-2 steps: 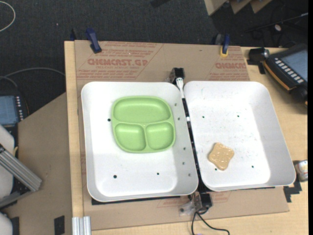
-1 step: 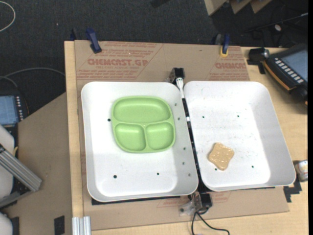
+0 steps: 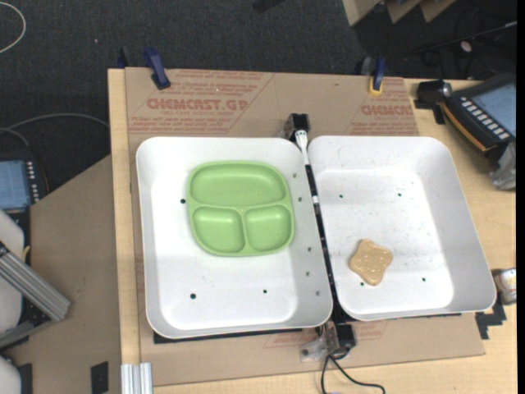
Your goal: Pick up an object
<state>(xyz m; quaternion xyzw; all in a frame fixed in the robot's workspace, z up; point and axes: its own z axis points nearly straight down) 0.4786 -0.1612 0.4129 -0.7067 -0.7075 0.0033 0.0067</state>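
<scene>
A small tan, toast-shaped piece [image 3: 371, 262] lies flat on the floor of the right bin [image 3: 394, 171], toward its near side and left of centre. A light green divided plate [image 3: 241, 208] with three compartments rests in the upper middle of the left bin [image 3: 164, 245].
The two white bins stand side by side on a brown cardboard sheet [image 3: 246, 101] held by blue clamps [image 3: 156, 68]. A dark hand-held device [image 3: 484, 113] lies on the bench at the far right. Cables hang at the front edge [image 3: 336, 351].
</scene>
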